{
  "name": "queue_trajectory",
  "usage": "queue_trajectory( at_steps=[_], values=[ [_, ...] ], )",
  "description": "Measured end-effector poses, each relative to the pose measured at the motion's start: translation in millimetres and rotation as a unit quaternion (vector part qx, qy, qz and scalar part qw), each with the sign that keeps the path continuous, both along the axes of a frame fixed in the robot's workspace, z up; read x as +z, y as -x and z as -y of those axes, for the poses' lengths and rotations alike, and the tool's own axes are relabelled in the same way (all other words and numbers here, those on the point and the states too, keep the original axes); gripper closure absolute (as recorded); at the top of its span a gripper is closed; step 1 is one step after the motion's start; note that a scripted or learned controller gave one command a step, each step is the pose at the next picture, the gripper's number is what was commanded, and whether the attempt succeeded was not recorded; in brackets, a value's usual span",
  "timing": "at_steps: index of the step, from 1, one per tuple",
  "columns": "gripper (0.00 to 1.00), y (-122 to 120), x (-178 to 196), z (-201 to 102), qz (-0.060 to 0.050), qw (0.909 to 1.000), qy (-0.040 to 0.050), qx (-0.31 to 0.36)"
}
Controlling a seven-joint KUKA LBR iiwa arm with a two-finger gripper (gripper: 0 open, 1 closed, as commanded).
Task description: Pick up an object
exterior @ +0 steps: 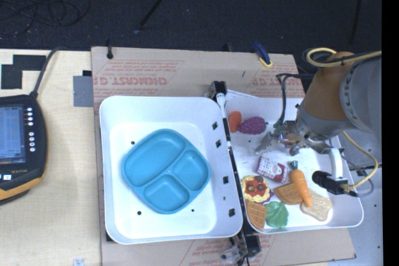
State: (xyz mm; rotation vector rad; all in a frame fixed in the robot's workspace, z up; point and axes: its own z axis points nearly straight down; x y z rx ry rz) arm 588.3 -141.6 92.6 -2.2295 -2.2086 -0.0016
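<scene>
Lying just below the pincer (pixel 278 141), red packet (pixel 272 168).

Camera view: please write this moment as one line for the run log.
arm: over right bin | gripper: low, beside purple toy | hold: none seen | left bin: blue tray

Blue tray (pixel 166 170) in left bin (pixel 112 134), toy food (pixel 280 187) in right bin (pixel 355 215)
</scene>
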Motion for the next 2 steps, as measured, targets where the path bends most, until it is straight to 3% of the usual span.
queue_trajectory(
  at_steps=[1, 2],
  values=[
    [0.00, 73, -6, 26, -0.001, 1.0000, 0.0008, 0.003],
    [0.00, -21, -7, 1, 0.002, 1.0000, 0.0013, 0.007]
  ],
)
